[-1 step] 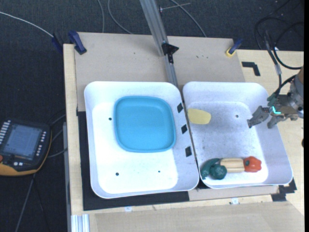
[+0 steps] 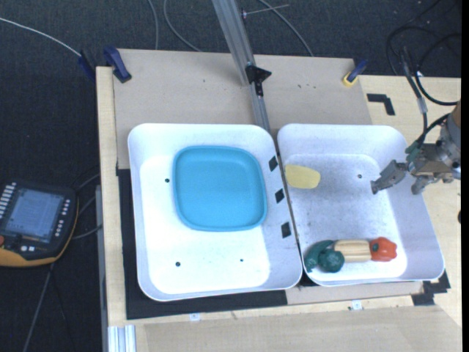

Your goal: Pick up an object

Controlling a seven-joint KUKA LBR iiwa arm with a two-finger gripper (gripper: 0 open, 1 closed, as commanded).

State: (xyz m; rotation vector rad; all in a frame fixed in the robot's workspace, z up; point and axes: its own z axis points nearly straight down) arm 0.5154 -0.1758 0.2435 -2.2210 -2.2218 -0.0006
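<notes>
hand [image 2: 402, 181] open over right bin [image 2: 410, 218]; blue plate [image 2: 220, 188] in left bin [image 2: 150, 218].

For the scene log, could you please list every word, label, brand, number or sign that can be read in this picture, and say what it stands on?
No text can be read anywhere in this view.
Handheld control pendant on the floor at left: its screen is lit, but whatever it displays is too small and blurred to read.
Blue plate, yellow piece, toy vegetables, white bins: no markings visible.
</notes>
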